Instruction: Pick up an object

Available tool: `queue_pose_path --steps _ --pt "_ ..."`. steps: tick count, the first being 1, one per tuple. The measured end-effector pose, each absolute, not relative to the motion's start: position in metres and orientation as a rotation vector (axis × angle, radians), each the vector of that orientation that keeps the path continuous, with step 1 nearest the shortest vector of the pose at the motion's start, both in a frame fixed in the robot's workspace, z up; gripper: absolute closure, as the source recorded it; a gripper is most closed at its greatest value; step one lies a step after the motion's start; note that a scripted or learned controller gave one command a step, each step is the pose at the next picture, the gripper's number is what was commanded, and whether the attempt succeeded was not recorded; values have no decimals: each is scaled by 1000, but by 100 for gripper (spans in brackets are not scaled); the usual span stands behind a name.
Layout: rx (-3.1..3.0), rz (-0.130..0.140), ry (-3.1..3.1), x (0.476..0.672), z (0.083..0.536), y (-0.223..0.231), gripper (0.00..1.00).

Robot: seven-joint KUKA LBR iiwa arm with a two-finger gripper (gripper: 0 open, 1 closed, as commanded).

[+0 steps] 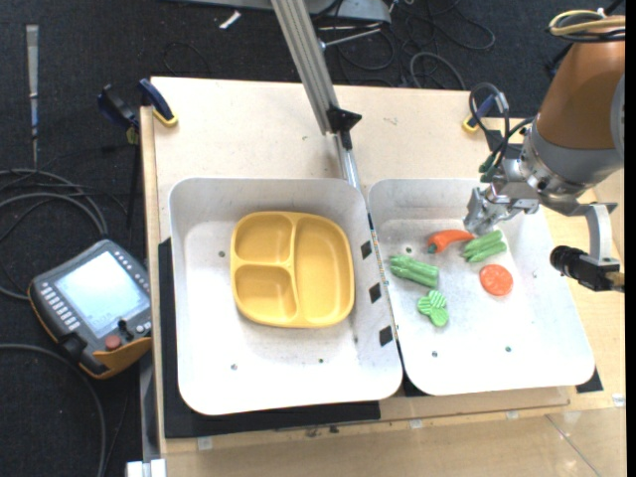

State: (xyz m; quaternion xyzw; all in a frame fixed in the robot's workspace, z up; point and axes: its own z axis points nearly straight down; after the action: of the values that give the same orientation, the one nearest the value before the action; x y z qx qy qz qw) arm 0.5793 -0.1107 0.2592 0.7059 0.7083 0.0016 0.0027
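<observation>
At the far left of the frame a grey teach pendant with a pale screen [91,306] lies on the dark floor beside the bench. Next comes the left shallow white bin [199,366], which carries a yellow plastic divided plate with three compartments [294,269] near its middle. Right of centre, the right shallow white bin [537,356] holds the candidate objects: a green ridged pod-shaped toy [413,270] lying nearly flat, a smaller green lumpy toy [433,308] just below it, an orange-red curved carrot-like piece [449,238] toward the bin's upper middle, a green chunky piece [484,248] just right of that, and a red-orange round slice [496,280] lower right of the group. The metal two-finger gripper [485,217] hangs just above the carrot-like piece and the chunky green piece, at the upper part of that bin; whether its claw is spread or pressed together cannot be told from this angle, and nothing is seen between its tips. The step looks like the approach before a grasp. The next move would call for a descent centred on one piece, since the two lie close together and a sloppy drop could nudge both. The grey arm with its orange band [586,78] enters from the upper right, wrist bent steeply downward.
</observation>
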Motion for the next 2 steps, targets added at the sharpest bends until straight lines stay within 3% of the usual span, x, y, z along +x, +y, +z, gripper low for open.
queue_pose_path --steps 2 --pt "2214 -1 2232 581 248 -9 100"
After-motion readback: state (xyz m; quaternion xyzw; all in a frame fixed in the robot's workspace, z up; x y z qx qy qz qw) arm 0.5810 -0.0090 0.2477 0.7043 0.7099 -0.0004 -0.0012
